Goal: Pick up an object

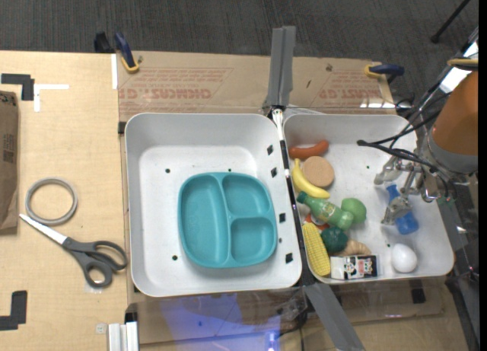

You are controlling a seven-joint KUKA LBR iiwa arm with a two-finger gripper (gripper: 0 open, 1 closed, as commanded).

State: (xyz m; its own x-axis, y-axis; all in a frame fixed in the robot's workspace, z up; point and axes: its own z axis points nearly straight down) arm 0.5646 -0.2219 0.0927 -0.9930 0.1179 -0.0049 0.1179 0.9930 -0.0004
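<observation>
Two white bins sit side by side; the gripper (397, 203) is low in the right bin (365, 132), over a blue object (405, 221). Whether it grips that object cannot be told. A teal tray (227, 220) lies in the left bin (152, 159).

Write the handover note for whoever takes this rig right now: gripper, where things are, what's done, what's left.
Gripper: low in the right bin, over a blue object; finger state unclear, nothing seen held.
Right bin also holds: white egg, corn, banana, sausage, round bun, green bottle, small carton.
Left bin: teal divided tray.
Done: no pick confirmed.
Left: grasp and lift one object, probably the blue one.
</observation>
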